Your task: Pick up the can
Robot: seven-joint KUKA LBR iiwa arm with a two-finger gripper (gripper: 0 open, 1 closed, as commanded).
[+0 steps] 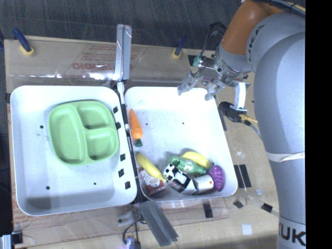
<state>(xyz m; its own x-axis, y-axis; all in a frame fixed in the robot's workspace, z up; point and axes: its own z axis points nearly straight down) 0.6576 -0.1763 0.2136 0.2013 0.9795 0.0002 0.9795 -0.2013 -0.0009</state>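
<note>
Hanging over the far right corner of the right bin [218,123], the pincer [197,91] has its two fingers spread apart with nothing between them. The grey arm [277,87] comes in from the right, its orange band [243,27] just above the wrist.

The can [203,183] lies on its side at the near edge of the right bin, inside a tight cluster of things and well apart from the pincer. Touching it on the right is a purple bunch of grapes [217,175]. Just behind it lie a green bottle [188,165] and a yellow banana [196,157]; to its left sits a black-and-white toy [174,174], and further left a dark red packet [152,182]. A second banana [149,166] lies slanted by the bin's left wall, and a carrot [135,125] lies farther back along that same wall, apart from the cluster.

The left bin [26,139] holds a light green divided plate [83,132], lying flat in its far half. Both bins sit side by side on the counter [155,61], where two blue clamps [23,41] grip the far edge.
</note>
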